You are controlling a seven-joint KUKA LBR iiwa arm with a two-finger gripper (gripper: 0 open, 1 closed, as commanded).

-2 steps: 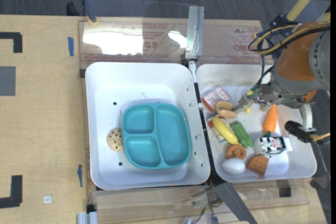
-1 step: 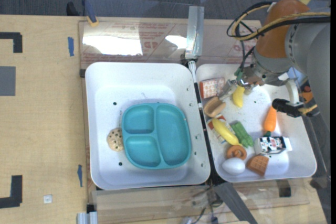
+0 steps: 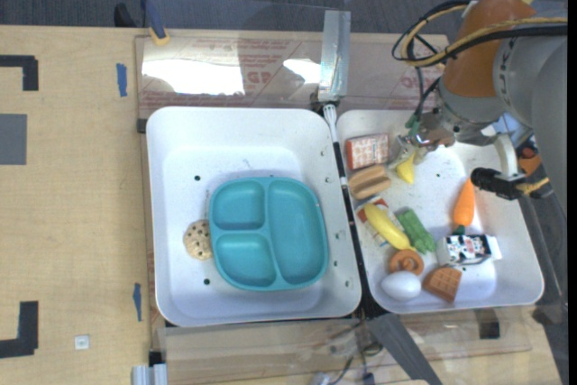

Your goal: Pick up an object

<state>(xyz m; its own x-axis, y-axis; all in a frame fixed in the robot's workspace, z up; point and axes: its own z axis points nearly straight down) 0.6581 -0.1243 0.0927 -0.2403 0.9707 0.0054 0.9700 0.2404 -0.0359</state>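
Note:
The right bin (image 3: 514, 279) holds several toy foods: a red and white box (image 3: 365, 149), a hot dog bun (image 3: 368, 183), a banana (image 3: 386, 226), a green piece (image 3: 416, 230), a carrot (image 3: 463, 204), a small orange ring (image 3: 406, 262), a white egg (image 3: 401, 286), a waffle (image 3: 442, 282) and a black and white carton (image 3: 470, 248). My gripper (image 3: 421, 139) hangs over the bin's back middle, just above and right of a small yellow piece (image 3: 406, 169). I see nothing held in it.
The left bin (image 3: 171, 149) carries a teal divided plate (image 3: 267, 232) with a cookie (image 3: 196, 239) beside its left edge. A metal divider post (image 3: 334, 59) stands behind the two bins. The arm's grey body and cables crowd the right bin's back right corner.

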